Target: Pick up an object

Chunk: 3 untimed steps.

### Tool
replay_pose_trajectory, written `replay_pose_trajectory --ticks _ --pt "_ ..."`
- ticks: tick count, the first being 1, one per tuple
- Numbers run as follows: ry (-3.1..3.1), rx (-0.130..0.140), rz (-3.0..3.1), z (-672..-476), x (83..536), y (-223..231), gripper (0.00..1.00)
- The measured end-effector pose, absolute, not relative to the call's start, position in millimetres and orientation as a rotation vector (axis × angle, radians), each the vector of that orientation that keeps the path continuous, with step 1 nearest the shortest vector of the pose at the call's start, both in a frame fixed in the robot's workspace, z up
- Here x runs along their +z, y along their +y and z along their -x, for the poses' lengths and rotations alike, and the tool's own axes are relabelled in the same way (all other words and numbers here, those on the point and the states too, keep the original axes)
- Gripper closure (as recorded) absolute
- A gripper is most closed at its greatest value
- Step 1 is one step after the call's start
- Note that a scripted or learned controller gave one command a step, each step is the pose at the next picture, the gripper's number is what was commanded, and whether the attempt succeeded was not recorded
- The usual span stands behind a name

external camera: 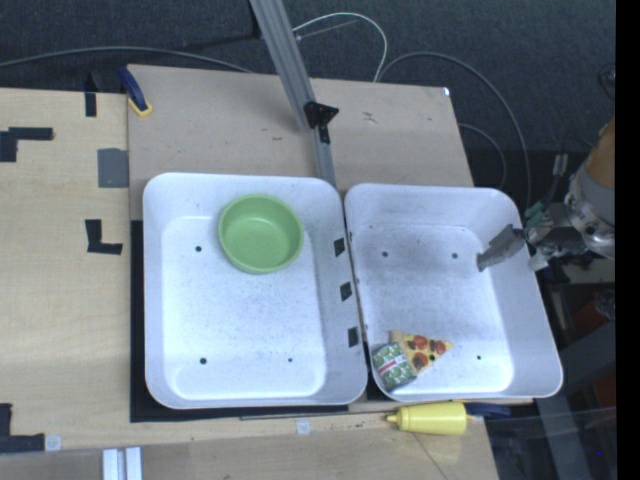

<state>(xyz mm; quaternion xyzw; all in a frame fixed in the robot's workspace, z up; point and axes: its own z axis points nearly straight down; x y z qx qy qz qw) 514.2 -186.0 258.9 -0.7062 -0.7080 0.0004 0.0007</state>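
No readable text, labels, brands or numbers anywhere. Green-patterned can point(392, 365) in the right bin point(520, 363) has print on its wrap, too small and blurred to read. Pizza slice toy point(425, 348) beside it has printed toppings, no lettering. Yellow bottle point(433, 419) on the counter point(230, 118) shows no legible label. Black tape marks on the counter are plain shapes, not characters.

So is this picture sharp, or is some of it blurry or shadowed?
In the camera view the green bowl and pizza slice toy look soft but readable; the gripper at the right bin's edge is blurred; lighting is even, with faint shadows under the bin rims.
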Motion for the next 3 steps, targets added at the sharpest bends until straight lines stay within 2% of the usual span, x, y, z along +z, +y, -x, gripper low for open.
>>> replay_pose_trajectory --ticks 1,3 --pt "-2.223 0.001 2.218 -514.1 259 -186 0.00" --pt "-2.218 0.006 2.216 -510.0 168 -186 0.00"
